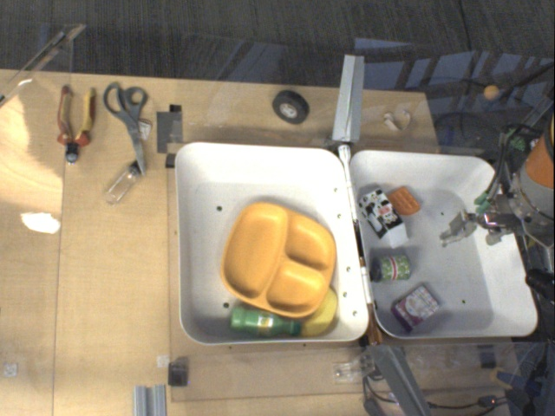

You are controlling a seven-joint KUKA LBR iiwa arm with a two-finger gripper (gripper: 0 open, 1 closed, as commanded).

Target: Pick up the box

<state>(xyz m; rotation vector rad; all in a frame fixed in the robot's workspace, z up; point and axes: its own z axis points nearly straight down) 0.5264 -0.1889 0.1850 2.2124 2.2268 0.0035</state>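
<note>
Yellow-orange tray [279, 269], purple box [415, 306], black-and-white box [379, 211], white bins [260, 167].

The orange tray [279, 269] in the left bin [199, 172] covers much of a green bottle [263, 322] and a yellow object [323, 314] at its near edge. Right of that tray, the arm [536, 180] is cut off by the picture's edge.

No readable text, brand, number or sign anywhere. Printed patterns showing on the purple box [415, 306], the black-and-white carton [379, 211] and the green-banded can [395, 268] in the right bin [512, 319], all too small and blurred for reading.
</note>
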